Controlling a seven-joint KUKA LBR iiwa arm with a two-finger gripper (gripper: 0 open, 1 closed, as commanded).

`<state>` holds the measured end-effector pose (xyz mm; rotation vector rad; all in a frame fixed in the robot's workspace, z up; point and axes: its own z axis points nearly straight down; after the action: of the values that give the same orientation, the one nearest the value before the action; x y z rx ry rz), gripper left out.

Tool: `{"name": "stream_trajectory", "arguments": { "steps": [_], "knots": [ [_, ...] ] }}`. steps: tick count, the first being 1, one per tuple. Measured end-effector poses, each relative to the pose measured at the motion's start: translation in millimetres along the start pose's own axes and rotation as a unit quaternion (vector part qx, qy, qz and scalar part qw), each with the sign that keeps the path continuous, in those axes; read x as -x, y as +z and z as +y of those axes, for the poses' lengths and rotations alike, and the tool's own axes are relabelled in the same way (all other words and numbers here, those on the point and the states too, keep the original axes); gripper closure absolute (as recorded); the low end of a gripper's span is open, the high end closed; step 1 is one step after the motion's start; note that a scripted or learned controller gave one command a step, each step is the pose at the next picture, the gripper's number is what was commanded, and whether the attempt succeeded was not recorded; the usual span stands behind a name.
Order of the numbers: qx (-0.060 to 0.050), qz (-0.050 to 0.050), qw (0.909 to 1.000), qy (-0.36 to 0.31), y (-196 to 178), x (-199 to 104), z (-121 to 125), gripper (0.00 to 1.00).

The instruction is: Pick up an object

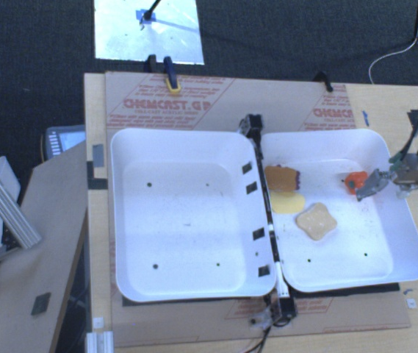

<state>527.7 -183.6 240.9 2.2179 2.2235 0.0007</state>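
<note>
Two shallow white bins sit side by side on a cardboard-covered bench (216,101), joined along a middle seam with black clips. The left bin (186,219) shows bare white floor with a few small dark dots. The right bin (385,263) holds four small things, all toward its upper half. The arm reaches in over the right bin's right rim, and its gripper (370,184) hangs low over the bin floor near the upper right corner; how far it is spread cannot be told from this angle, and nothing can be seen held in it. Next in size, a beige toast-shaped piece (316,221) lies flat near the bin's middle. Just up and left of it, touching or nearly so, lies a flat pale yellow piece (287,202), and above that, close to the seam, a brown and orange block (282,177). Smallest, a small orange object (354,180) sits just left of the gripper tip, right beside it
</note>
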Motion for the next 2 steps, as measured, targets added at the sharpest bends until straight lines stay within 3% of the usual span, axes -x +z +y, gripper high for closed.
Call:
{"name": "stream_trajectory", "arguments": {
  "steps": [1,2],
  "knots": [
    [0.010,-0.004,0.9999,-0.002,-194.9,12.3,32.5,0.00],
    [0.004,-0.002,1.0000,-0.003,-196.1,11.4,31.4,1.00]
  ]
}}
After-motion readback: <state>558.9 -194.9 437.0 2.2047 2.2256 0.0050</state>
